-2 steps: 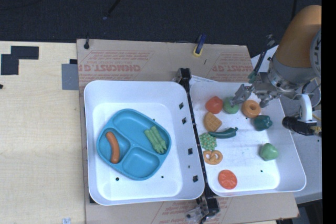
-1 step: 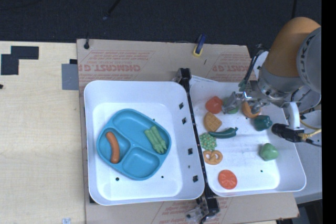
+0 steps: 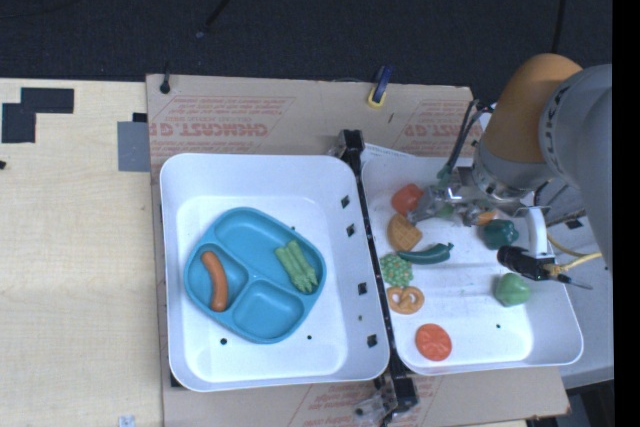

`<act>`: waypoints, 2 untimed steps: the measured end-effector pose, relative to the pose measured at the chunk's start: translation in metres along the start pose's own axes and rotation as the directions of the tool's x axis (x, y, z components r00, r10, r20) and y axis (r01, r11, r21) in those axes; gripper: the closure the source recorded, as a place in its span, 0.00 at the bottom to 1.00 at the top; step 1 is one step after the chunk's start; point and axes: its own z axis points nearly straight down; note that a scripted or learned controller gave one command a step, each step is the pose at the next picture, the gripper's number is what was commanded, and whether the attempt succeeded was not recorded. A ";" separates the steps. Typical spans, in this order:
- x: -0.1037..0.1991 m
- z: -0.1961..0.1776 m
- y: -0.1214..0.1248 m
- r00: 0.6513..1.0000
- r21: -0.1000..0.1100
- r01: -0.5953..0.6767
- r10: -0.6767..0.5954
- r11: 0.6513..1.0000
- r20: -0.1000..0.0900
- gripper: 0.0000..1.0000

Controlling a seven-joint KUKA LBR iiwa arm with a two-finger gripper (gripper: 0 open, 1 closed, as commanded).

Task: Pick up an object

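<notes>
My gripper (image 3: 447,199) hangs low over the far part of the right bin (image 3: 480,340), under the grey arm with its orange band (image 3: 530,105). Just left of it lies a red toy food piece (image 3: 407,198), with a brown round piece (image 3: 404,234) below that. A dark green chili (image 3: 428,253) lies toward the bin's middle. A dark teal piece (image 3: 499,233) and a small orange bit (image 3: 487,216) sit right beside the gripper. Nothing is visibly held.
The right bin also holds a green bunch (image 3: 396,268), a pretzel (image 3: 406,299), a red disc (image 3: 433,342) and a light green piece (image 3: 513,289). In the left bin (image 3: 180,185) a blue divided plate (image 3: 250,315) carries a sausage (image 3: 215,279) and green beans (image 3: 297,265).
</notes>
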 end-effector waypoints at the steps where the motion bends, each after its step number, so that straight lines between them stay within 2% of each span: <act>1: 0.001 0.009 0.002 1.000 -0.004 0.001 -0.001 1.000 -0.002 0.00; 2: 0.002 0.000 0.002 1.000 -0.002 0.002 -0.002 1.000 -0.002 1.00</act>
